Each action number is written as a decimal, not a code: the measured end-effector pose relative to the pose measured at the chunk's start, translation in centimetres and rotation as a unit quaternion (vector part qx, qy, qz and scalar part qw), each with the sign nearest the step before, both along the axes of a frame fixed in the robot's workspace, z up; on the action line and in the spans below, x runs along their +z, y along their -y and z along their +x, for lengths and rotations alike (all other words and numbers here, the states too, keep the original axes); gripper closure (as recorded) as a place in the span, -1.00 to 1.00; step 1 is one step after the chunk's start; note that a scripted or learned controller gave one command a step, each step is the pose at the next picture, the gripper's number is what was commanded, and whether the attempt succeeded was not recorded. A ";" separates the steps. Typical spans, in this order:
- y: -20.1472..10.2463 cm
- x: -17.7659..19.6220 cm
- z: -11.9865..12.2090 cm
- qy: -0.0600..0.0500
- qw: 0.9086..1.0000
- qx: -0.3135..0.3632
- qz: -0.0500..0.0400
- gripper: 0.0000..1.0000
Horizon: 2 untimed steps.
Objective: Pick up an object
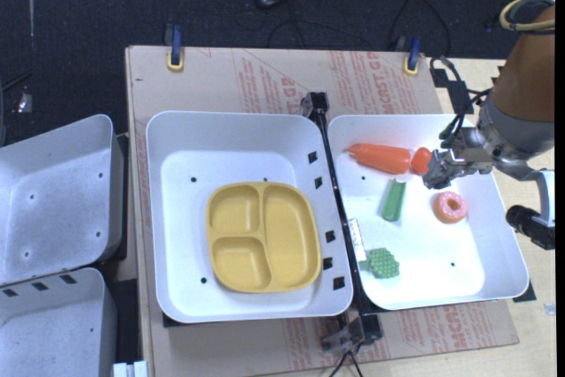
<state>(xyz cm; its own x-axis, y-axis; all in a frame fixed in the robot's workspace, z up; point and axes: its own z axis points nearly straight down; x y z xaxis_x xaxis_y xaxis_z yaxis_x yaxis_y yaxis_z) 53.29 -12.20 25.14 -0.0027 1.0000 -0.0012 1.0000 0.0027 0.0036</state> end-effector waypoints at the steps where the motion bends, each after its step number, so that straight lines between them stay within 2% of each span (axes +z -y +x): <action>1: -3.8 -0.1 2.3 0.000 1.000 0.002 0.001 1.00; 2: -8.2 0.0 3.8 -0.001 1.000 0.002 0.001 1.00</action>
